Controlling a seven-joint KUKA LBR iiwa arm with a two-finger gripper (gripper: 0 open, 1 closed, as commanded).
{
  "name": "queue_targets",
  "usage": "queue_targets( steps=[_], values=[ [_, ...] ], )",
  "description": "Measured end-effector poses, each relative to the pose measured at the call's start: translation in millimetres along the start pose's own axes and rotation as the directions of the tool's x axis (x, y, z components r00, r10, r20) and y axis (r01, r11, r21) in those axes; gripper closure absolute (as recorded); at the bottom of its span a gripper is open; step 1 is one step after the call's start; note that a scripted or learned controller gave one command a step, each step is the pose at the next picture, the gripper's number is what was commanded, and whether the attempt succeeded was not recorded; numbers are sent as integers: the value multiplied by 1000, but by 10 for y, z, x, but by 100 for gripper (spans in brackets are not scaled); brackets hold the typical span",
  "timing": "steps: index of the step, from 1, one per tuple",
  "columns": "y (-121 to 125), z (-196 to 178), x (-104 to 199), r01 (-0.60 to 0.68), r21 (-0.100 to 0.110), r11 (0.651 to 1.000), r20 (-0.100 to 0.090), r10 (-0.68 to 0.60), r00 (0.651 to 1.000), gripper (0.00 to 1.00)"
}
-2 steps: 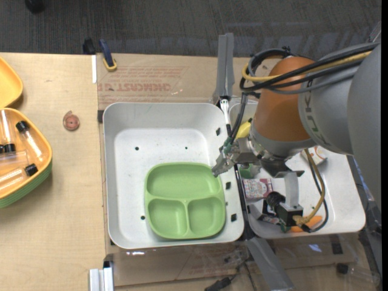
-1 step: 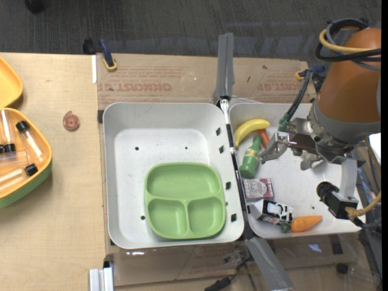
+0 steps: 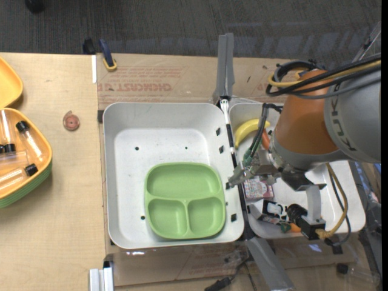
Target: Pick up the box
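- The arm (image 3: 315,126) hangs low over the right bin (image 3: 357,214), covering most of it.
- The box (image 3: 259,189), a small pinkish printed pack, lies on that bin's floor near the left wall, just below the pincer (image 3: 262,170).
- Whether the pincer is open or closed cannot be told here.
- Nothing appears lifted; by my reading the grasp and raise are yet to be done.
- The left bin (image 3: 121,162) holds a green divided tray (image 3: 185,200).

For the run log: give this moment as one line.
arm: over right bin | gripper: low, near box | grasp: unclear | left bin: green tray
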State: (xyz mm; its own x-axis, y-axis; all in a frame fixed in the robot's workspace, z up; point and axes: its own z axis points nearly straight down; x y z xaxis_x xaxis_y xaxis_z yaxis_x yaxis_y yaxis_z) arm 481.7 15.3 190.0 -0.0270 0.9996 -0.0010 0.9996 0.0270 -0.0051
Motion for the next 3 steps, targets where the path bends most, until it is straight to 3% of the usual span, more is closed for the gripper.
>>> queue_targets(
  steps=[1, 2, 3],
  values=[
    [134, -3, -411, -221, -1, 975, 0, 221, 975, 0],
    [112, -2, 92, -230, -1, 973, 0, 230, 973, 0],
    [63, -332, 211, -152, -2, 988, 0, 152, 988, 0]
  ],
)
